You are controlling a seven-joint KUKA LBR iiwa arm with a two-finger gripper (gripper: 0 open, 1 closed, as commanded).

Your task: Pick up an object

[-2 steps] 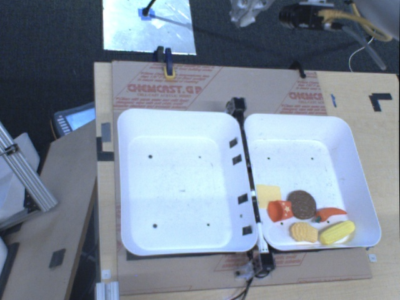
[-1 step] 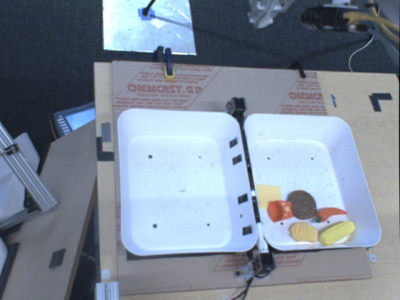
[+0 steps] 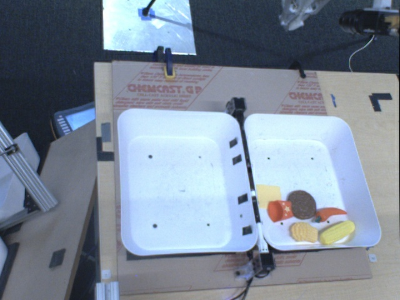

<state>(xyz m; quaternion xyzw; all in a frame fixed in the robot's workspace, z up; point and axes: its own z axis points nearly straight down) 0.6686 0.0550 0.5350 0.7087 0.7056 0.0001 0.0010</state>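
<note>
Gripper: the gripper (image 3: 299, 10) hung high at the far edge of the scene, beyond the bench, well apart from both bins; it was too blurred to tell how it stood or whether it carried anything.
Right bin: the right bin (image 3: 350, 142) held every object, all crowded into its near corner.
Objects: a yellow slab (image 3: 267, 194), a red piece (image 3: 279, 210), a brown round disc (image 3: 302, 204), an orange carrot-like piece (image 3: 331, 214), a ridged yellow piece (image 3: 304, 232) and a yellow corn-like piece (image 3: 337, 232) (toy foods, by the look).
Crowding risk: the red piece touched the brown round disc, and the two yellow pieces lay just beside each other, so a descent might have nudged neighbours or closed on two at once.
Wall risk: the corn-like piece sat close against the near wall, which could have blocked a clean approach.
Left bin: the left bin (image 3: 128, 167) offered nothing to pick, so a descent there would likely have come up with nothing.
</note>
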